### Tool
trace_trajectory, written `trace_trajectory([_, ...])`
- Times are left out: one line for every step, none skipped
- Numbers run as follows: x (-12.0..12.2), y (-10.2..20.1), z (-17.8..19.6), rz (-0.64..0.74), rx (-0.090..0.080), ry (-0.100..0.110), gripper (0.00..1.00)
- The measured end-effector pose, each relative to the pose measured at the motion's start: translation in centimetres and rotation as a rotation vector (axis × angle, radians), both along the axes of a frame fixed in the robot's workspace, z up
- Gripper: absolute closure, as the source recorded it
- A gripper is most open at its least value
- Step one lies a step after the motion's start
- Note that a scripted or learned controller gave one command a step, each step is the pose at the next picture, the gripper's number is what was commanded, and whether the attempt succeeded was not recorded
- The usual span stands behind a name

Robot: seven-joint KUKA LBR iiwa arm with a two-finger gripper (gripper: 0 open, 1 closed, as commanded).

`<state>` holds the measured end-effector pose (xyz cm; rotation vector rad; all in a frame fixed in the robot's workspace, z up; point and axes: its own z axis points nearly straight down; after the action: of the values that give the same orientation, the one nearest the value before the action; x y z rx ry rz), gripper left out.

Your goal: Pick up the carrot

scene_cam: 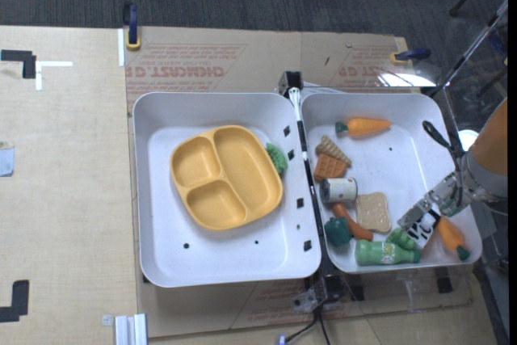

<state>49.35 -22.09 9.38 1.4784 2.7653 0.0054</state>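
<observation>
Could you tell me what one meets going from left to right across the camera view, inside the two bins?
Yellow plate → green toy → waffle → toast → gripper → small carrot.

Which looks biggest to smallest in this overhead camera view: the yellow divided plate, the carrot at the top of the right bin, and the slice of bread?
1. Yellow divided plate, by far the largest.
2. Carrot.
3. Slice of bread.
The carrot and bread look close; the carrot is longer, the bread wider.
</observation>
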Motion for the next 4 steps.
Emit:
trace_trajectory([0.22,0.54,-0.16,-0.237,-0.001,0.003,0.00])
trace_trajectory([0.21,0.52,-0.15,-0.239,-0.001,0.003,0.00])
trace_trajectory([0.21,0.52,-0.15,-0.239,-0.001,0.003,0.00])
trace_trajectory([0.21,0.52,-0.15,-0.239,-0.001,0.003,0.00])
